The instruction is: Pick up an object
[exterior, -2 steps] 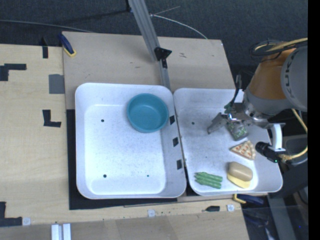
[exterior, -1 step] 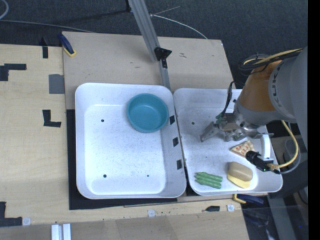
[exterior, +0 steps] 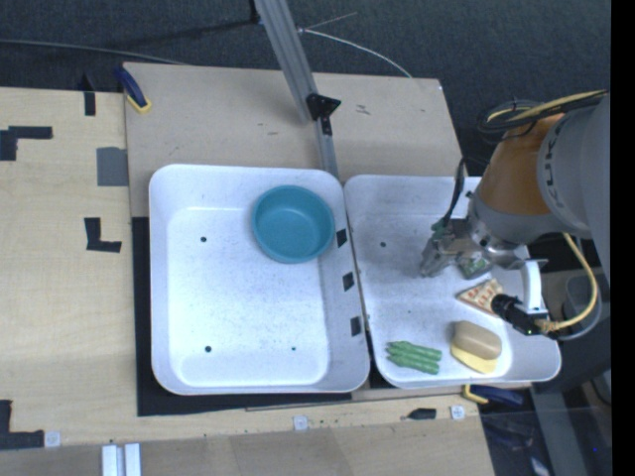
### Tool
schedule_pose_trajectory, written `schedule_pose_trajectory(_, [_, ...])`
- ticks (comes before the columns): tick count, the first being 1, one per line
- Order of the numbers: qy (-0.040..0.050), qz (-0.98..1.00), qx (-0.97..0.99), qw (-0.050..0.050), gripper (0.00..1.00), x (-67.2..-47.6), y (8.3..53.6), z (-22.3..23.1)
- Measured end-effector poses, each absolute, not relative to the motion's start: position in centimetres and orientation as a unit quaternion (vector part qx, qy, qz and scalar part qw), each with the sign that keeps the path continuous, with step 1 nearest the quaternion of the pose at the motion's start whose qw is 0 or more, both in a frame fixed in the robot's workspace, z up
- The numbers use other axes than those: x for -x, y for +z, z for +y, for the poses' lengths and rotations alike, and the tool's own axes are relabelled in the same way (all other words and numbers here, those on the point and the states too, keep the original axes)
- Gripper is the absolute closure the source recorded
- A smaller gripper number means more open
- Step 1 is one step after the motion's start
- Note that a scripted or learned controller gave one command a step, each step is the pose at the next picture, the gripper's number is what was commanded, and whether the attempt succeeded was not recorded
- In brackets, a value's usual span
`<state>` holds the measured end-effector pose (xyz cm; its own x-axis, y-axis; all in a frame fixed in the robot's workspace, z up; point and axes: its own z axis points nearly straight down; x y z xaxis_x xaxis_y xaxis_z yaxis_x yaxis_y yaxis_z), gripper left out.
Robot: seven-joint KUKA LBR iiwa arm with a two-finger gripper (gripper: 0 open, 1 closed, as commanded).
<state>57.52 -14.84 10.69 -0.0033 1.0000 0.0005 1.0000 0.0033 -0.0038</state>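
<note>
Three items sit in the right bin [exterior: 397, 216] just toward its near-right corner from the gripper [exterior: 437, 258], slice [exterior: 478, 294] closest; grip state unreadable.

Left bin [exterior: 179, 296] is wide open apart from the blue bowl [exterior: 293, 223] up top, while the right bin's [exterior: 392, 206] lower end is crowded by green beans [exterior: 413, 356], a yellow sponge [exterior: 476, 346] and the arm [exterior: 541, 181].
</note>
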Motion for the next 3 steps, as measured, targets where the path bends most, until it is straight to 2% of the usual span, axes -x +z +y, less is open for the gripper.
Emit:
schedule_pose_trajectory(2, [-0.001,-0.707,0.707,-0.002,1.0,-57.2,22.7,-15.4])
schedule_pose_trajectory(3, [0.0001,-0.708,0.707,0.0,1.0,-57.2,23.4,-15.4])
